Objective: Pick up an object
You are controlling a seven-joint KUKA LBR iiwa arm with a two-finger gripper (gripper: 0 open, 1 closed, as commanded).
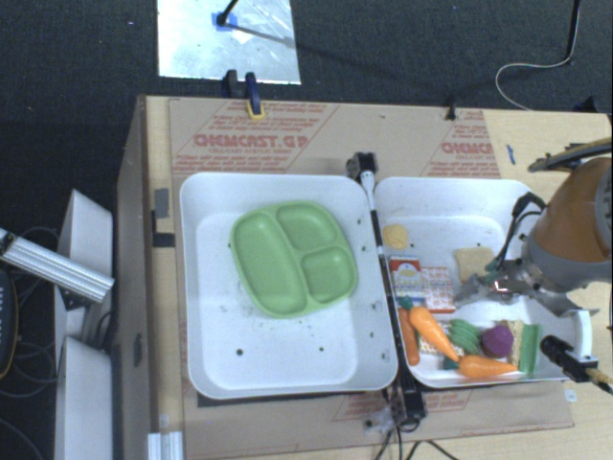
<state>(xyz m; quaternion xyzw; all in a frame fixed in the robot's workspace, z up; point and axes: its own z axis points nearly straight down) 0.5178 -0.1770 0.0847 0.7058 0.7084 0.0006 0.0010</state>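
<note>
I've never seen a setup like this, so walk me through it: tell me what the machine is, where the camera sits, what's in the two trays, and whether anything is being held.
One camera looks down at a slant on a bench with two shallow white bins. The grey and orange shape at the right is a robot arm reaching in; its gripper hangs over the right bin. I cannot tell if it holds anything. The left bin holds a green divided plate. The right bin holds toy food: two carrots, a purple vegetable, a small printed box, a tan slice and a yellowish round piece. The arm's job is to pick up one object.
</note>
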